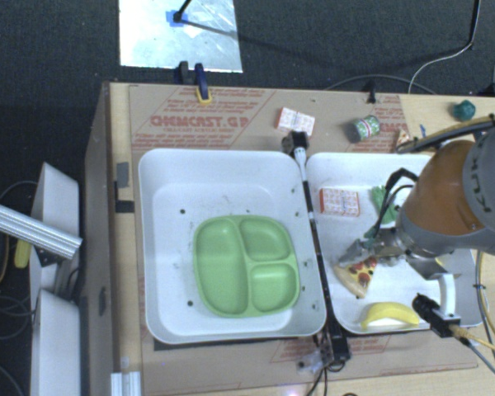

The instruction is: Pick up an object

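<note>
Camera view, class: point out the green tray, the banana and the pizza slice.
Green tray (247, 264), camera view, on its middle ridge.
Banana (389, 313), camera view, mid-curve.
Pizza slice (358, 275), camera view, on its topped face.

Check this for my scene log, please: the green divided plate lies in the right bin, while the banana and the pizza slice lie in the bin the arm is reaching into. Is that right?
Not quite. The camera view shows the green divided plate in the left bin, not the right one. The rest holds: the banana and the pizza slice lie in the right bin, the one the arm is reaching into.
</note>
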Robot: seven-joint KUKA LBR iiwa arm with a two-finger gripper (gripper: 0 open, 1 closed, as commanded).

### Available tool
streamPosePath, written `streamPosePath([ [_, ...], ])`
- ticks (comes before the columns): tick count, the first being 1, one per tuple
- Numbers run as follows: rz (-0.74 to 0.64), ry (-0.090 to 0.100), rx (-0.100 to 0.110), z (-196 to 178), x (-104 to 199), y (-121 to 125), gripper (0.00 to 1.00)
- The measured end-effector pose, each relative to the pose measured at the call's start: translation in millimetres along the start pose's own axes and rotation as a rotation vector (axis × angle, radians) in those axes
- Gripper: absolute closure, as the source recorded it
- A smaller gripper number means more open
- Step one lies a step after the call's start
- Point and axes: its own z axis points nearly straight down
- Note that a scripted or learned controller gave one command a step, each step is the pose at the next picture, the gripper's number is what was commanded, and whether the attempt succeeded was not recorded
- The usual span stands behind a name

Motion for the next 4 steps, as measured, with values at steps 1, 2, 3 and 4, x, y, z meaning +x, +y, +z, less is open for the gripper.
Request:
streamPosePath([
  [1, 0.002, -0.005, 0.007, -56.5, -57.9, 53.1, 0.00],
  [2, -0.001, -0.001, 0.013, -20.5, -10.2, 20.2, 0.00],
  [3, 0.001, -0.002, -0.004, -0.5, 22.9, -16.7, 0.00],
  [4, -0.001, -0.005, 0.005, -67.6, -42.0, 68.6, 0.00],
])
